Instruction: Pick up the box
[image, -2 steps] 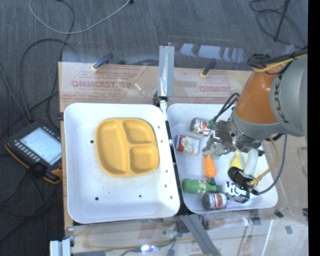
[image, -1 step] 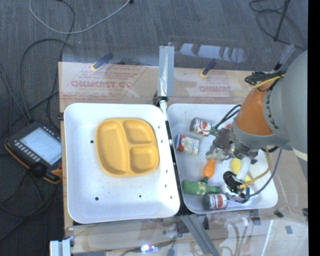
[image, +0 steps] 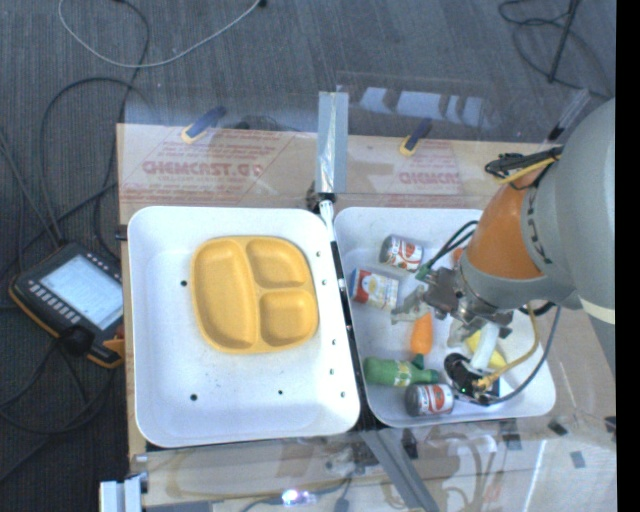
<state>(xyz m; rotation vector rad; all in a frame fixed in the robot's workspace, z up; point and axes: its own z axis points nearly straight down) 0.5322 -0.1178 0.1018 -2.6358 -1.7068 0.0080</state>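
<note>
A small box (image: 375, 288) with a red, white and yellow label lies on its side in the upper left of the right bin (image: 530, 400). My gripper (image: 462, 325) hangs below the orange band over the middle of that bin, to the right of the box and apart from it. It is just right of an orange carrot (image: 422, 335). The arm's grey body hides the bin's right part.
A can (image: 402, 252) lies above the box. A green bottle (image: 400, 373) and another can (image: 432, 400) lie along the bin's front. A yellow item (image: 484, 350) peeks out under the gripper. The left bin (image: 160, 400) holds a yellow divided tray (image: 255, 292).
</note>
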